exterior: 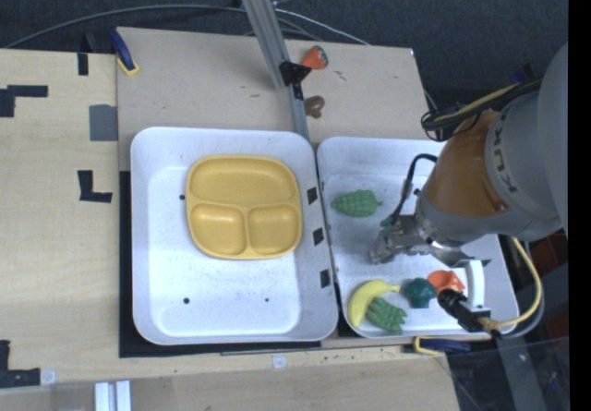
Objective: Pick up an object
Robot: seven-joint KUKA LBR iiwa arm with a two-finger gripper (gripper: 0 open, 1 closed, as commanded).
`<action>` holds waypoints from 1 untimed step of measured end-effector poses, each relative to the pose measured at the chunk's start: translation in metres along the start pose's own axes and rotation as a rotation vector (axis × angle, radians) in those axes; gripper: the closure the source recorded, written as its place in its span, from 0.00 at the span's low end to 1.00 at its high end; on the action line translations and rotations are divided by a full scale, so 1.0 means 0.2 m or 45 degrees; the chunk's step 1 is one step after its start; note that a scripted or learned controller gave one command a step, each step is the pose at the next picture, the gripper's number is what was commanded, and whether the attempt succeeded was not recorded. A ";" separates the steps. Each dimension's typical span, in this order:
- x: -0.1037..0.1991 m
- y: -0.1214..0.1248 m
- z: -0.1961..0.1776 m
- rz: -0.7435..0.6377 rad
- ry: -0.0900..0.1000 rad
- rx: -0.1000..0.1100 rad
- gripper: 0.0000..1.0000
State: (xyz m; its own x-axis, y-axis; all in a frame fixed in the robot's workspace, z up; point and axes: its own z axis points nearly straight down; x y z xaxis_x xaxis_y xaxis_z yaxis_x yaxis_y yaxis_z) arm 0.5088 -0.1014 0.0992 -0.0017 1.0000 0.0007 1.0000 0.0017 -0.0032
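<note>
My gripper (386,247) hangs low over the middle of the right bin (369,160), under the orange-banded wrist. A green leafy toy (355,204) lies up and to the left of it. Toward the bin's front edge rest a yellow banana (367,295), a green bumpy toy (386,314), a teal toy (419,292) and an orange piece (447,281). Nothing shows between the gripper and the bin floor.
A yellow divided plate (245,206) sits in the left bin (152,243). A grey pole (260,12) slants over the bench at the back, with a small orange-green object (316,56) and a brown one (315,106) beside it. Cables (517,308) loop at the right.
</note>
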 end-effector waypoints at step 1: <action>0.00 0.01 -0.21 0.000 -0.001 -0.006 1.00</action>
State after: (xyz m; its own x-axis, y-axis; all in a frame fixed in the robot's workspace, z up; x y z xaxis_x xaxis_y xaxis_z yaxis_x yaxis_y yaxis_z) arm 0.5108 -0.1016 0.1409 -0.0014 1.0000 -0.0001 1.0000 0.0014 0.0016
